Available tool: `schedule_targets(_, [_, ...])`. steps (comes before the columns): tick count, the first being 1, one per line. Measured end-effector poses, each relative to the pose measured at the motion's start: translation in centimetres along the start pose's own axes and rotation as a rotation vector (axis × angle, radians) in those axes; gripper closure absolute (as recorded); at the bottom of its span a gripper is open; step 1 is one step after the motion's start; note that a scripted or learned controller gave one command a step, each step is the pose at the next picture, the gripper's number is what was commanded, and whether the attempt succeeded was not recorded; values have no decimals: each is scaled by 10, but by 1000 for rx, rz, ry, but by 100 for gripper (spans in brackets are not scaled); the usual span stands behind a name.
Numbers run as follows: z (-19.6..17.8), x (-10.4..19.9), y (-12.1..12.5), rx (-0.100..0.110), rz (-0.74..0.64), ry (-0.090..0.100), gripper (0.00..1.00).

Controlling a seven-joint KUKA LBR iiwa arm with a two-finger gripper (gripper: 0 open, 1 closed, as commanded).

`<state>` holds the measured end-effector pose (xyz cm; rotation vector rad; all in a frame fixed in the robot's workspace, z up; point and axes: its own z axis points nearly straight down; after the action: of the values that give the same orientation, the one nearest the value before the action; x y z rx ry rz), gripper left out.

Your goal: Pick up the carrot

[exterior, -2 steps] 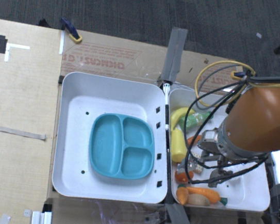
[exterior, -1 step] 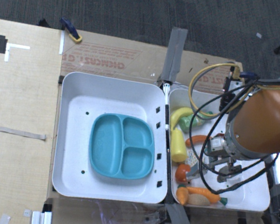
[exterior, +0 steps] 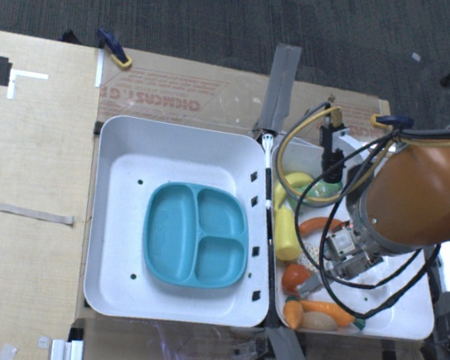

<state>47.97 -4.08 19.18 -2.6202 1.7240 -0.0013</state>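
Note:
The carrot [exterior: 325,309] is a long orange piece with a green tip. It lies flat near the front edge of the right bin [exterior: 405,323]. My gripper [exterior: 314,282] hangs low over the middle of that bin, just above and behind the carrot, beside a red tomato-like piece [exterior: 295,275]. The orange wrist band [exterior: 428,193] and looping cables hide much of the gripper and the bin's back half.
The left bin [exterior: 109,225] holds a teal divided plate [exterior: 197,235]. In the right bin lie a yellow banana-like piece [exterior: 287,230], a green-and-yellow piece [exterior: 304,184], an orange-red piece [exterior: 319,226], a small orange piece [exterior: 293,314] and a beige piece [exterior: 319,321].

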Motion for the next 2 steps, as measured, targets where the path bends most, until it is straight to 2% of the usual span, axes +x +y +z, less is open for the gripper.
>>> schedule_targets(1, [0,6,3,-1,-170,0,0])
schedule_targets(2, [61,51,23,-3,-384,-1,0])
